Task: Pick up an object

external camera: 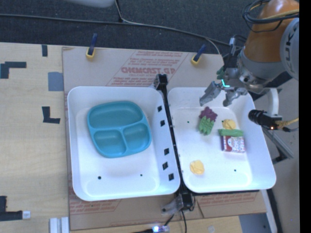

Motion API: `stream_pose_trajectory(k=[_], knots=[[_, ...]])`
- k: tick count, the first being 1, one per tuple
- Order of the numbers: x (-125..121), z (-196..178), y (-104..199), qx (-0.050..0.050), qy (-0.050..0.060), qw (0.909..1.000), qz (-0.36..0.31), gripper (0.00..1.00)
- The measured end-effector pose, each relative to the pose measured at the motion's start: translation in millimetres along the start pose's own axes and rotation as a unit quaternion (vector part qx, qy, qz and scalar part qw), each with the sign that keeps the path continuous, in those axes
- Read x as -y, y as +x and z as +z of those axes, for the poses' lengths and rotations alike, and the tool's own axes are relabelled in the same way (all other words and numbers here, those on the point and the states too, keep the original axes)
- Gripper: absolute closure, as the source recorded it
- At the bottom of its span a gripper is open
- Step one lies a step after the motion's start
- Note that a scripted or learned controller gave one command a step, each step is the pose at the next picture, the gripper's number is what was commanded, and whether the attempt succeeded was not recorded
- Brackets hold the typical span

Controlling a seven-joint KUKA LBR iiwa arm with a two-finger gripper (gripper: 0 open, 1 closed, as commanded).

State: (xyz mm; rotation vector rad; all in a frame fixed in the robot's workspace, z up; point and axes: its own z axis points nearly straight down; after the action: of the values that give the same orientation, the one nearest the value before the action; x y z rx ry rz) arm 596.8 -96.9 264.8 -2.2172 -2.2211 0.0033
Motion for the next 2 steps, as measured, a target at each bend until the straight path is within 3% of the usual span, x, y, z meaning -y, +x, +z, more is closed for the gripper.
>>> stream_pose_trajectory(k=[1, 2], knots=[[0, 0, 0, 0.0, 0.0, 1.0, 0.0, 0.0], [-1, 48, -8, 0.001, 0.002, 1.0, 0.001, 0.0]])
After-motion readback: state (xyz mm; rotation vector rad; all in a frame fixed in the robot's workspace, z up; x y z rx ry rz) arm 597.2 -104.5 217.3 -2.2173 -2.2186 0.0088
